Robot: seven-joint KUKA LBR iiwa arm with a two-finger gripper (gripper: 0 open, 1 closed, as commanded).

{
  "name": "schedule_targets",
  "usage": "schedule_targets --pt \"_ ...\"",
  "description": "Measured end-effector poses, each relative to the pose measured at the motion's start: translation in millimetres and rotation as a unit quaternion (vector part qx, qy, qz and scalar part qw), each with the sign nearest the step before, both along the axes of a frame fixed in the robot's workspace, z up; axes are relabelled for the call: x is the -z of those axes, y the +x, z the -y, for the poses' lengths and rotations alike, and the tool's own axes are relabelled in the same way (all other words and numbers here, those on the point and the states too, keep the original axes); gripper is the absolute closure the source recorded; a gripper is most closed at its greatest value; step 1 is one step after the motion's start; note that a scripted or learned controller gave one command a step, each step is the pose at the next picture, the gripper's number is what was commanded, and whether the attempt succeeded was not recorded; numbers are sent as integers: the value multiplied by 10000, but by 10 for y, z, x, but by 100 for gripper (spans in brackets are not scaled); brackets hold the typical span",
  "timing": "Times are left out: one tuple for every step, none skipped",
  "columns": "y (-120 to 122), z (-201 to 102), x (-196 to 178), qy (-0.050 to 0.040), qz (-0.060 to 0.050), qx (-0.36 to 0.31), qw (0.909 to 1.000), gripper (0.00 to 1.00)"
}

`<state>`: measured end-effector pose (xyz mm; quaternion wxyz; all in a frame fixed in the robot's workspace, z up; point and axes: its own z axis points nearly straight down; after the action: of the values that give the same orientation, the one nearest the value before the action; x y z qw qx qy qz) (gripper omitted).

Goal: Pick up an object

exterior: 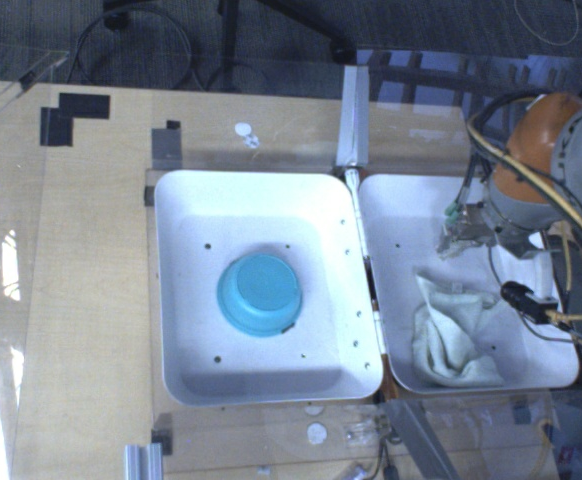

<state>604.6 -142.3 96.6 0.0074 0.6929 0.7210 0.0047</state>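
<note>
claw (463,236) hangs in the right bin (401,208), above its upper part; whether it is spread or pressed together i cannot tell. white cloth (449,333) lies crumpled below it, seemingly apart. blue bowl (260,294) sits upside down in the left bin (181,268).

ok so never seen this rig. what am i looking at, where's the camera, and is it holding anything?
One fixed camera looks down at a slant on a wooden bench. Two shallow white bins sit side by side. The left bin holds a blue bowl, turned upside down by the look of it. The right bin holds a crumpled white cloth. The grey machine entering from the right, with an orange band, is the robot arm. Its gripper hangs over the right bin, above the cloth. Nothing is visible between its fingers; whether they are open or shut is too small to tell.
</note>
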Motion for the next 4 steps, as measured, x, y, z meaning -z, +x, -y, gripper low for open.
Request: schedule_targets --pt "-123 -847 -1012 17 -54 -244 9997 100" --pt "130 -888 -950 19 -64 511 9987 100" --pt "-792 -1443 -877 25 -76 441 9990 100" --pt "-166 -887 -876 23 -72 997 9950 100"
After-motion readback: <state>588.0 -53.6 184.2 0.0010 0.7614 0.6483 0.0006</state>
